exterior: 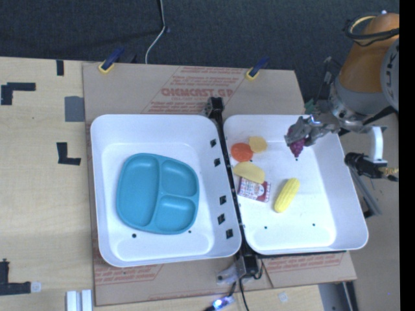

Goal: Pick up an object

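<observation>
The gripper [298,141] hangs over the upper part of the right bin [337,232], reaching in from the right side of the camera view. A small purple object [297,148] sits between its fingertips, so the jaws stand narrow, closed on that item. The purple object appears lifted off the bin floor, though its exact height cannot be judged from this angle.

Just left of the jaws lies a pale yellow piece [257,144], and touching it on its left is an orange round piece [242,151]. Below these, further from the jaws, a longer yellow piece [249,171] rests near the bin's left wall. Directly beneath it lies a small red-and-white packet [253,188]. To the right of the packet, below and slightly left of the jaws, a yellow corn cob [286,194] lies tilted on the bin floor, apart from the packet.

Well to the left of the jaws, across the divider between the two bins, the left bin [107,135] holds a blue compartment plate [157,193], lying flat near the bin's centre.

Both bins rest on a cardboard sheet [188,92] with red printing. Two blue-and-yellow clamps [111,59] grip the sheet's far edge.
</observation>
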Tool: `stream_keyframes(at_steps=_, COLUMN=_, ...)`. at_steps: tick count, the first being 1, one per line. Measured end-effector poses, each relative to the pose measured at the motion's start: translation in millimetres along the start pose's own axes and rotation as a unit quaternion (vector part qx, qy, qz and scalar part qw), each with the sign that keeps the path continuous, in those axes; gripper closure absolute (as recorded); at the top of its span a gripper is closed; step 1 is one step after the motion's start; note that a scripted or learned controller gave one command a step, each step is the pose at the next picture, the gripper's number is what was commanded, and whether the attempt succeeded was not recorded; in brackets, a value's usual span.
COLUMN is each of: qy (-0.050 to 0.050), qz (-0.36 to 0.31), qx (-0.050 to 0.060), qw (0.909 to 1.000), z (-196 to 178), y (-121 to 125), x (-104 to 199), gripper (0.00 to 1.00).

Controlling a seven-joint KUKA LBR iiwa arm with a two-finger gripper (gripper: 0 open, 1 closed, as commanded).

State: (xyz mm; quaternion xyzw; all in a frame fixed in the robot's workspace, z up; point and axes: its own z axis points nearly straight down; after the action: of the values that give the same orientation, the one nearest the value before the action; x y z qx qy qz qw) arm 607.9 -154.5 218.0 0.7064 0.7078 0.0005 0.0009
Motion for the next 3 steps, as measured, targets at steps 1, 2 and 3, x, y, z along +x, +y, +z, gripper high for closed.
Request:
stream_keyframes(at_steps=1, qy=0.001, qz=-0.002, qx=0.002, qw=1.0, z=10, y=-6, x=51, gripper=1.0)
stream_keyframes(at_steps=2, qy=0.001, qz=-0.002, qx=0.002, qw=1.0, z=-4, y=-13, x=102, gripper=1.0)
stream_keyframes(at_steps=3, qy=0.001, qz=-0.002, qx=0.003, qw=1.0, z=6, y=-23, x=156, gripper=1.0)
